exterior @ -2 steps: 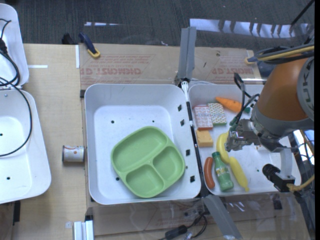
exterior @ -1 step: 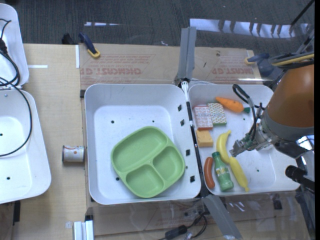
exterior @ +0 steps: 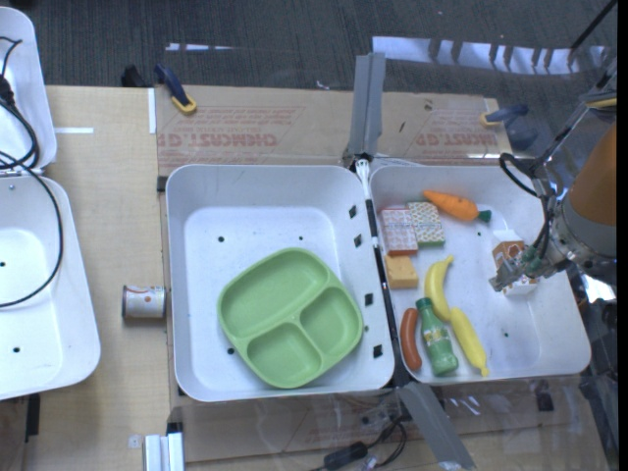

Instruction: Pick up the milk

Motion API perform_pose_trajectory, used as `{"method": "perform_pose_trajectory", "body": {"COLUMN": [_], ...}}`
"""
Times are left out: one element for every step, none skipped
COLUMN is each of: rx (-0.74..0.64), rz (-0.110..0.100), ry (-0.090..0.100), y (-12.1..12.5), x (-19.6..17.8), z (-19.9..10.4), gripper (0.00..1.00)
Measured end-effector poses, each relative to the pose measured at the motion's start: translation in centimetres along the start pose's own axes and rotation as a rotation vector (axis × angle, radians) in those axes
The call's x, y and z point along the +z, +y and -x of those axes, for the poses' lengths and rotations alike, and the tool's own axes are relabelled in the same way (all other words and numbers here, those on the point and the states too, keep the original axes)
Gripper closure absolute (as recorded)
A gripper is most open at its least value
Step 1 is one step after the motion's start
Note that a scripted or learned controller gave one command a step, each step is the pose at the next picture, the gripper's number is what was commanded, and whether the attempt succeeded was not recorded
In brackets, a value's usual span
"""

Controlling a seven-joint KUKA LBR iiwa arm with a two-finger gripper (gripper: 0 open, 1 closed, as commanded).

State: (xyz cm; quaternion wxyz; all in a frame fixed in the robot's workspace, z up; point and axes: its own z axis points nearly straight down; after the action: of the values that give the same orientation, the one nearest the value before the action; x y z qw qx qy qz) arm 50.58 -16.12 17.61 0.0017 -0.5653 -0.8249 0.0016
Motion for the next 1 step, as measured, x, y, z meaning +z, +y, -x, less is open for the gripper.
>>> {"method": "perform_pose_trajectory", "body": {"rx": [-0.108], "rz": [0.000], "ry": [0.001], "y": [-2.40], "x": [-0.56], "z": [-1.52], "gripper": [1.00]}}
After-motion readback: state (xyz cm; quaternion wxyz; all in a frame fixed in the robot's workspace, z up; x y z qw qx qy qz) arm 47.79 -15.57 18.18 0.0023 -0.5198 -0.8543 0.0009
